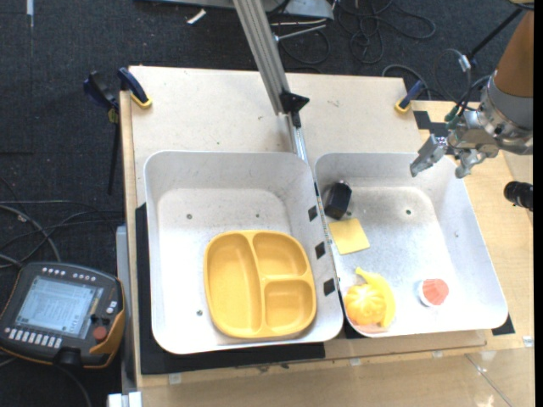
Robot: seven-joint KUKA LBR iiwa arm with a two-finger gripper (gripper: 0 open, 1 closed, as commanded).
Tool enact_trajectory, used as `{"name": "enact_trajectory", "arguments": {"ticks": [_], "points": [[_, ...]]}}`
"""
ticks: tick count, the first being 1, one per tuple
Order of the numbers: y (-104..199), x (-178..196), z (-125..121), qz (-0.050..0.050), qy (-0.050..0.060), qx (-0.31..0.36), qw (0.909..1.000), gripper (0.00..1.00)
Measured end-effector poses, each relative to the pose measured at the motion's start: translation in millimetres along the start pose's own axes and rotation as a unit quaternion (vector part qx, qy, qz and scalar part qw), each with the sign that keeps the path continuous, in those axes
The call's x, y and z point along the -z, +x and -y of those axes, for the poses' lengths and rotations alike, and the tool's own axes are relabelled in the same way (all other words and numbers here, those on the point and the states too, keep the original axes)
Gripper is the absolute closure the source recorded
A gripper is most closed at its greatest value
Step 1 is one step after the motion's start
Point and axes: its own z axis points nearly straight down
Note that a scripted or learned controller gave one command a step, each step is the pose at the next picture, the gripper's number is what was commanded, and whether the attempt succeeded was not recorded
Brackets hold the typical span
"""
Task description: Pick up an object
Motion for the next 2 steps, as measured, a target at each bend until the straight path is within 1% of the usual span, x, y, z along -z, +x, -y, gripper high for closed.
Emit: {"name": "enact_trajectory", "arguments": {"ticks": [1,2], "points": [[0,0,0,0.000,0.000,0.000,1.0000,0.00],[9,-52,-6,0.000,0.002,0.000,1.0000,0.00]]}}
